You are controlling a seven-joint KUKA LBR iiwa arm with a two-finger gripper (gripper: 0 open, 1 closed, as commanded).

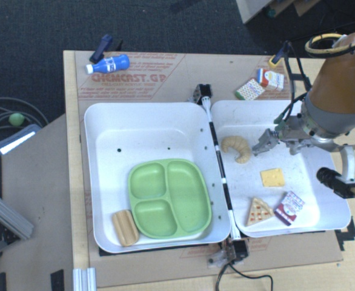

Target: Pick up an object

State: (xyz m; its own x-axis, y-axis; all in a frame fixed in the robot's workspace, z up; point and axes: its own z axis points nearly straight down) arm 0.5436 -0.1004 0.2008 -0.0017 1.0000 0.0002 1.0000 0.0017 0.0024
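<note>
The arm [341, 83] runs off the right edge, so its upper links are cut away, and its bulk hides part of the right bin's [238, 111] far rim. The small packets [261, 85] beyond that bin carry print too small to read (likewise the wrapper [289, 207] inside it).

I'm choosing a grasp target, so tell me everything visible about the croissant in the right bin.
The croissant is a tan, curved pastry, probably a plastic toy, lying flat on the floor of the right bin near its left wall. Its thick end points up-left and the tail curls down. Nothing touches it; the gripper hovers just to its right.
</note>
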